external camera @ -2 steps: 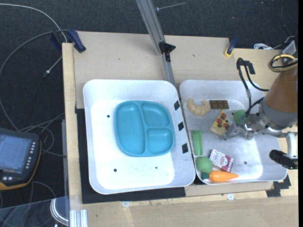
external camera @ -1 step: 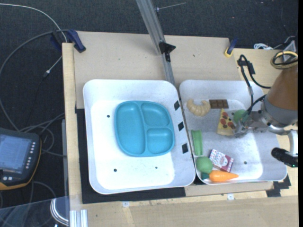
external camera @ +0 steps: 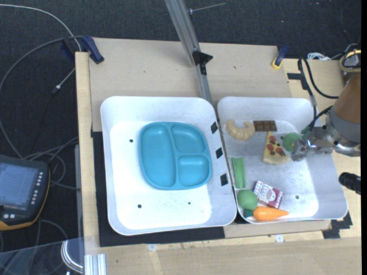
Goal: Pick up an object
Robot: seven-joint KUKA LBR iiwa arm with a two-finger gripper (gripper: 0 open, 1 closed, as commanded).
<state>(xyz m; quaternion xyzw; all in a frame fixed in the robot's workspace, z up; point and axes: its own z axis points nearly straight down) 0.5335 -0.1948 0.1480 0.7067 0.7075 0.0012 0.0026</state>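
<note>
The right bin (external camera: 321,179) holds a croissant (external camera: 241,130), a chocolate bar (external camera: 265,125), a pizza slice (external camera: 274,149), a green round piece (external camera: 291,139), a green stick (external camera: 238,172), a green apple (external camera: 248,199), a pink packet (external camera: 268,193) and a carrot (external camera: 269,213). My gripper (external camera: 300,148) reaches in from the right, low over the bin, right beside the green round piece and the pizza slice. I cannot see whether anything sits between its tips.
The left bin (external camera: 114,153) holds a blue divided plate (external camera: 174,154). A metal pole (external camera: 183,24) slants down to the gap between the bins. Cables and a tablet (external camera: 20,191) lie off the bench at left.
</note>
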